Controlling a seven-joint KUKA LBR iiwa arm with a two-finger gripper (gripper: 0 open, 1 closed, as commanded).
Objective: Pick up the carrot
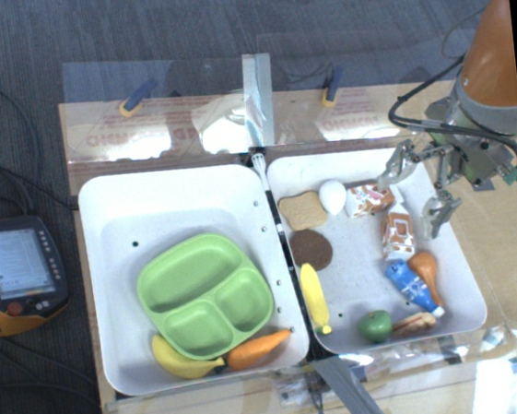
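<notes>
Teach pendant on grey carpet at far left, cable looping above. Counter carrying two shallow white bins side by side. Left bin: green three-compartment plate near centre; banana at plate's lower left edge, partly tucked beneath; carrot just right of banana, lying along bin's front wall, tip pointing right, touching plate's lower rim. Right bin: second banana against left wall; brown round cookie and bread slice above it; white egg beside bread; small printed packets toward centre; blue bottle, orange drumstick-like item, green apple near front right. Gripper over right bin's upper right corner, fingers spread, pinching nothing, well apart from carrot.
</notes>
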